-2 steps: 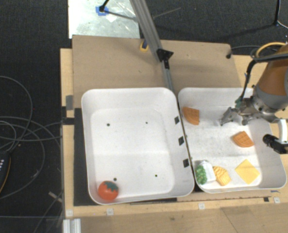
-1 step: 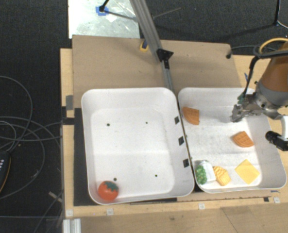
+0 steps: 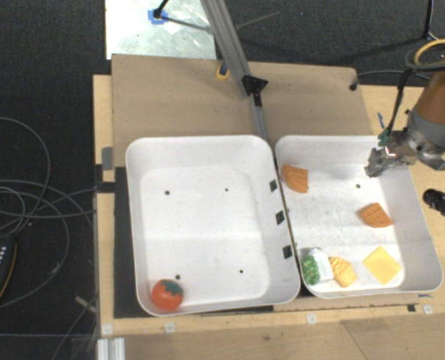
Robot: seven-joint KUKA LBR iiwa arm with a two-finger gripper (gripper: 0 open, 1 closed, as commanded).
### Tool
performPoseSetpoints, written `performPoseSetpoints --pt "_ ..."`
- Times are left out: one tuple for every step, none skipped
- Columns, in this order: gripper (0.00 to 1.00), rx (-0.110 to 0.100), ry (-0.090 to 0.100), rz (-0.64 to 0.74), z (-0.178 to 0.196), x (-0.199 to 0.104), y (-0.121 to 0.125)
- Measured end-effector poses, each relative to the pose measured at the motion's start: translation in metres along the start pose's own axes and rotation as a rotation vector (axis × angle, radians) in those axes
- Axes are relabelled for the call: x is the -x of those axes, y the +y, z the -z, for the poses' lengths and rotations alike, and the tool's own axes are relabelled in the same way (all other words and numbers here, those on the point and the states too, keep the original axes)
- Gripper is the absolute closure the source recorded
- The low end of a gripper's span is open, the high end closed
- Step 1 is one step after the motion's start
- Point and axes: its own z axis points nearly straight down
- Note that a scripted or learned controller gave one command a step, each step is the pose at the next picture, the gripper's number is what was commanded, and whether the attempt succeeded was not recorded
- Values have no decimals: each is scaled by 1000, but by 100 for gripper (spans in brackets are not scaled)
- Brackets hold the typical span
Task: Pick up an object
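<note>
Camera view: you have two white bins side by side on the surface (image 3: 169, 96). The left bin (image 3: 207, 156) carries one red tomato (image 3: 166, 294) in its near-left corner, close to the wall.

The right bin (image 3: 335, 152) carries the rest. An orange wedge (image 3: 296, 178) lies at its far-left, just beside the divider between the bins. An orange ridged piece (image 3: 374, 215) lies toward the right wall, mid-depth. Along the near wall, left to right: a green-and-white item (image 3: 314, 265), touching a yellow ridged piece (image 3: 343, 271), then a flat yellow square (image 3: 382, 265) a little apart from them.

The arm comes in from the right, orange band above the wrist. The gripper (image 3: 377, 162) hangs over the far-right part of the right bin, on the far side of the orange ridged piece and apart from it. Nothing sits between its fingers as far as you can see; I can't tell whether it is released or clenched at this angle.

A slanted grey pole (image 3: 226, 32) crosses the far side of the surface.
</note>
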Motion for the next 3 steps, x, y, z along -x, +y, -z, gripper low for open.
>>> performPoseSetpoints --pt "100 2 -1 -2 56 9 -3" --pt "100 0 0 1 98 10 -1" --pt "100 -2 2 7 104 -45 16"
